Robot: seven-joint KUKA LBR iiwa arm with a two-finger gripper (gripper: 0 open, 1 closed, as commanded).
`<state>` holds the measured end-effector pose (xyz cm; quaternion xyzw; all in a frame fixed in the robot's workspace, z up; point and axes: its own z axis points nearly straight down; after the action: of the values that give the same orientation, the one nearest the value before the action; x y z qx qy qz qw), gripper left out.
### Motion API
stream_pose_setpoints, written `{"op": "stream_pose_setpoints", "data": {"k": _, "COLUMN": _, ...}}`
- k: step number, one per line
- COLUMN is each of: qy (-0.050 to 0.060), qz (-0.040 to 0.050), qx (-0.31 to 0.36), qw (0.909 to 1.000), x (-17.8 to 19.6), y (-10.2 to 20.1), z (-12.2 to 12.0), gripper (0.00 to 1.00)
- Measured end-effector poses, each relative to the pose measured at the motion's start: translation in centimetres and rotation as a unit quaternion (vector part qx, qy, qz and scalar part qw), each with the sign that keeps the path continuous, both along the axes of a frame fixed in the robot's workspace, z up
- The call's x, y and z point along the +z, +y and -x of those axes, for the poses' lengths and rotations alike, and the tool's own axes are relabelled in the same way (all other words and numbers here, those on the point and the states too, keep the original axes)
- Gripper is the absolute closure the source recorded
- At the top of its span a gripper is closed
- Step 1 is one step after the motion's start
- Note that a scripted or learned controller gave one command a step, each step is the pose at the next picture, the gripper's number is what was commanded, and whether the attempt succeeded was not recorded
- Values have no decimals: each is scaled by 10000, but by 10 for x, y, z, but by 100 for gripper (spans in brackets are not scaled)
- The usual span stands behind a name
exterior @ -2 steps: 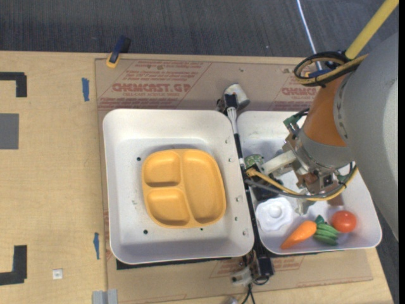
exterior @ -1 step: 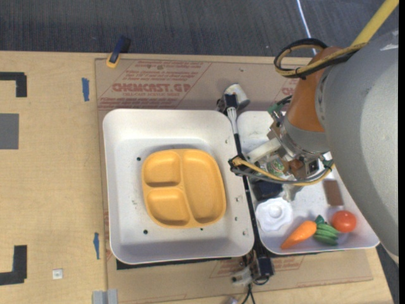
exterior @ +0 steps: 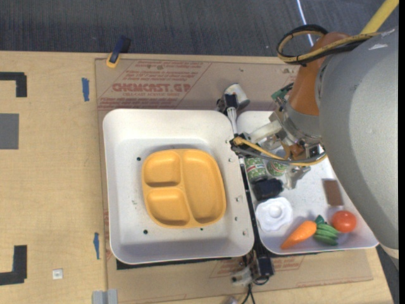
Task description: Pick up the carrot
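The carrot (exterior: 300, 232) is lying in the right bin (exterior: 354, 240) near its front edge, its green top touching a tomato (exterior: 344, 221) and a white bottle (exterior: 274, 214) sitting just beside its tip. The claw (exterior: 290, 163) is hovering well apart from it, toward the bin's back, above a green can (exterior: 258, 168). Whether it is apart or together, I cannot tell. A yellow divided plate (exterior: 184, 187) is resting in the left bin (exterior: 120, 170).

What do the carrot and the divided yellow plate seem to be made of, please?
The carrot looks like moulded plastic, a toy: evenly saturated orange, smooth, with a solid green top. The divided yellow plate also seems plastic, matte to satin: uniform colour, rounded moulded ridges between compartments, soft highlights. Neither can be confirmed by look alone.
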<state>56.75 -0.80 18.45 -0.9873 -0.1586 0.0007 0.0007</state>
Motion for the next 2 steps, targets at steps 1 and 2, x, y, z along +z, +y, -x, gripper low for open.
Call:
{"op": "stream_pose_setpoints", "data": {"k": 1, "qy": 3, "qz": -1, "qx": -1, "qw": 10000, "x": 0, "y": 0, "z": 0, "gripper": 0}}
{"op": "stream_pose_setpoints", "data": {"k": 2, "qy": 3, "qz": -1, "qx": -593, "qw": 9982, "x": 0, "y": 28, "z": 8, "gripper": 0}}
